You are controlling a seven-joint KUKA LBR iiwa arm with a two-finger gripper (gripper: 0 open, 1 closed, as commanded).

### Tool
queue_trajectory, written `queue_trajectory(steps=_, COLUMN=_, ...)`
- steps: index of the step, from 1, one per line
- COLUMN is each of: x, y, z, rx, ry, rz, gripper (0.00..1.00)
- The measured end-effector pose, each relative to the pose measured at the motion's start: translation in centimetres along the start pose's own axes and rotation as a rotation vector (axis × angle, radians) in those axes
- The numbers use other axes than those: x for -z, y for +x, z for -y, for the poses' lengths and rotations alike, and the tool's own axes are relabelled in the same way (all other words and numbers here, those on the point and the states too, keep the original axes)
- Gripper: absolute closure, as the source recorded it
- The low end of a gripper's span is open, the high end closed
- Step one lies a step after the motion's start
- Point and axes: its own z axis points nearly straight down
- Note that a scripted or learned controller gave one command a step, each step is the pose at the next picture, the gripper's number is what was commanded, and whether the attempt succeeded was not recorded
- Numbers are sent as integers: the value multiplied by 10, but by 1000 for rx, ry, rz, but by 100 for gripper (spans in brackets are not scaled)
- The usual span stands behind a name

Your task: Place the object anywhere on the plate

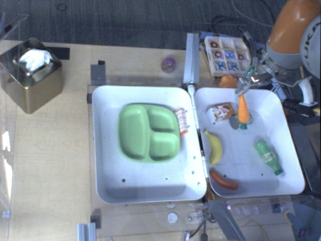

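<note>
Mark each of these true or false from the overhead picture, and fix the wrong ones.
1. The green divided plate lies in the left white bin. True.
2. The yellow banana lies on the plate. False: it lies in the right white bin, near the wall between the bins.
3. The orange toy carrot lies in the right bin, just below the robot's hand. True.
4. The green plastic bottle stands upright. False: it lies on its side.
5. The red sausage lies at the near edge of the right bin. True.
6. The small red-and-white packet lies in the right bin. False: it rests at the plate's right rim, in the left bin.
</note>
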Motion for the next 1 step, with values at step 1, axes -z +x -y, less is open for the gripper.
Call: queue_trajectory(steps=1, x=11, y=74, z=11, rx=154, ry=0, rz=-3, gripper=100)
